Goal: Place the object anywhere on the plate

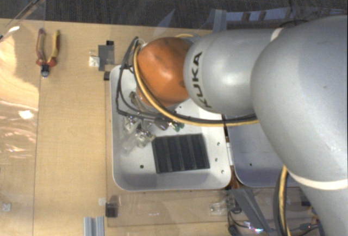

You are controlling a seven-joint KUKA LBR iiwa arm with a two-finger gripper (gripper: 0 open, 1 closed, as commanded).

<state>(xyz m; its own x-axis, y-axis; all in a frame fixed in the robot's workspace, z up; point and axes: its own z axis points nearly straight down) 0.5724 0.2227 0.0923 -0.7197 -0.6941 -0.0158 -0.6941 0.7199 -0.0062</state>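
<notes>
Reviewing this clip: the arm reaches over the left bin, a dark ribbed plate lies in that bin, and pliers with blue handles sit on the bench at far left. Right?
Not quite: the pliers have red and yellow handles, not blue, as the camera view shows. The arm does reach over the left bin, and the dark ribbed plate lies in it.

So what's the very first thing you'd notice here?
The huge grey arm with its shiny orange band, reaching in from the right and covering much of the left white bin. Next, the dark ribbed block lying in that bin, and the red-handled pliers on the bench, top left.
</notes>
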